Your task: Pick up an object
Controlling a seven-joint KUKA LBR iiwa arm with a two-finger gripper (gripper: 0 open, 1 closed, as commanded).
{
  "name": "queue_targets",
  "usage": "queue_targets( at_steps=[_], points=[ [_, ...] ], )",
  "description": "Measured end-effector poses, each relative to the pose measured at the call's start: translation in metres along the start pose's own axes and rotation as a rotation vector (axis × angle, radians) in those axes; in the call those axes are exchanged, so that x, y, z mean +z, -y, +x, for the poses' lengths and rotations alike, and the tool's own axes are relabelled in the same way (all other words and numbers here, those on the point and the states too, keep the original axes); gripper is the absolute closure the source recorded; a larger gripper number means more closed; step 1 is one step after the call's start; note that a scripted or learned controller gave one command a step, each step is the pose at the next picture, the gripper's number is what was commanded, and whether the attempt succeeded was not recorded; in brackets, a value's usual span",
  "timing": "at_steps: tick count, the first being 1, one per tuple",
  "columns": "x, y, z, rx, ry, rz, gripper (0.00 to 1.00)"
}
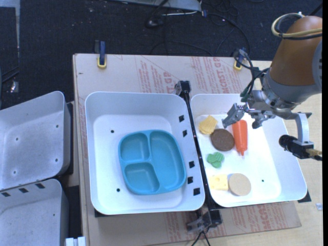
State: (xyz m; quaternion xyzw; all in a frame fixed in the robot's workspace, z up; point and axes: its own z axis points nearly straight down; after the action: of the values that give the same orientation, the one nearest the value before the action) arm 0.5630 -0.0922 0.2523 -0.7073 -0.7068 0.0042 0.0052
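On the table [128, 65] stand two shallow white bins side by side. The left bin [97, 137] has in it a blue tray [151, 161] with three compartments, and it lies flat near the middle of the bin floor.

The right bin [287, 183] has several small food toys. An orange carrot [240, 136] lies in the far part, with its length running from far to near. Just left of it, touching or almost touching, is a brown round patty [222, 139]. A yellow piece [207, 124] sits at the far left of the patty, close to the wall between the bins. A green piece [216, 159] is a little nearer than the patty. At the near side there is a pale yellow cube [220, 182] and, right beside it, a tan round cookie [239, 184].

The arm comes in from the right, and its orange band [297, 50] is above the far right corner of the right bin. The claw [248, 116] hangs over the far end of the carrot, with its fingers spread apart to both sides of the carrot top. Nothing is visible between them, and I cannot tell whether they touch the carrot
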Motion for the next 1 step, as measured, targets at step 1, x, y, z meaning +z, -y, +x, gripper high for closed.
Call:
queue_targets(
  at_steps=[1],
  points=[
    [-0.0067, -0.0021, 0.0002, -0.002, 0.001, -0.012, 0.0]
  ],
)
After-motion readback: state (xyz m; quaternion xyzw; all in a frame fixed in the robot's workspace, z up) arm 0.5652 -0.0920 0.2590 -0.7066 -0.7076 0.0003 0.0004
